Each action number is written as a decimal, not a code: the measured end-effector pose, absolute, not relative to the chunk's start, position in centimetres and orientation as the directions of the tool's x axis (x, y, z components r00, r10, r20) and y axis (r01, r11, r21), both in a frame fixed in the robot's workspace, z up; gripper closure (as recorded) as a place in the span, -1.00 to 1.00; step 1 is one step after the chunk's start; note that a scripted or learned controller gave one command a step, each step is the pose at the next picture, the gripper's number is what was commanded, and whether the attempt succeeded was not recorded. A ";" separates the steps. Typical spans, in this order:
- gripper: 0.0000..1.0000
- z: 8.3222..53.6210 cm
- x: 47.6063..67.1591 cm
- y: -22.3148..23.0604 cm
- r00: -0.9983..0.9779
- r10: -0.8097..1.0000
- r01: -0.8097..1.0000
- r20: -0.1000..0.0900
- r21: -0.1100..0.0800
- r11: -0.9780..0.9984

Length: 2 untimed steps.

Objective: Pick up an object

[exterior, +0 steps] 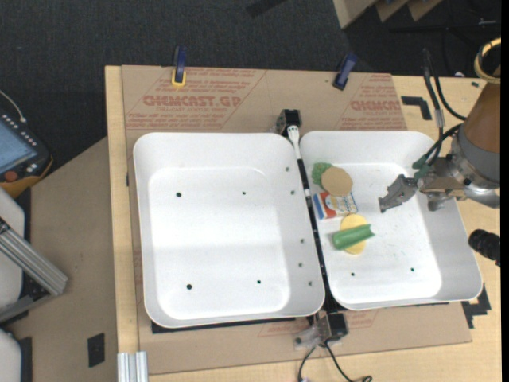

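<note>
A cardboard-topped bench (238, 86) carries the two white bins over a dark carpeted floor, with blue clamps pinning its far edge. My fingers (393, 200) hang inside the right bin (445, 281), toward its three o'clock side, tips pointing toward nine o'clock; whether they are spread or closed I cannot tell at this slant, and nothing shows between them. I judge this the approach step: nothing is picked up yet. Outward from my tips, at about nine o'clock and near but apart from them, sits the cluster I can choose from: a round tan disc (337, 181) with a green piece (320, 171) just beside it at its ten o'clock, a flat red, white and blue packet (330, 206) under them, and at the packet's five o'clock a green block (352, 235) lying across a yellow piece (355, 245). All of it crowds the right bin's nine o'clock wall. The next move, I judge, calls for travelling toward nine o'clock, centring over one piece, then descending without nudging its neighbours. The left bin (159, 237) shows bare white floor with small dark dots.
</note>
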<state>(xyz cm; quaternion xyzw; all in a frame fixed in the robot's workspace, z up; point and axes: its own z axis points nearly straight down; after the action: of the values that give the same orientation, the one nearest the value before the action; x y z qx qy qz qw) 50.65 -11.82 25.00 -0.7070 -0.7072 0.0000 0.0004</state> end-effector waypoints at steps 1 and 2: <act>1.00 26.1 50.7 -11.8 -0.001 1.000 1.000 0.000 0.002 0.001; 1.00 31.2 50.1 -4.8 -0.008 1.000 1.000 0.002 0.006 0.008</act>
<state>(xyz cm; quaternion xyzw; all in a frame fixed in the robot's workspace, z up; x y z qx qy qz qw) 50.08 -4.85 31.19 -0.7041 -0.7101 -0.0026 -0.0015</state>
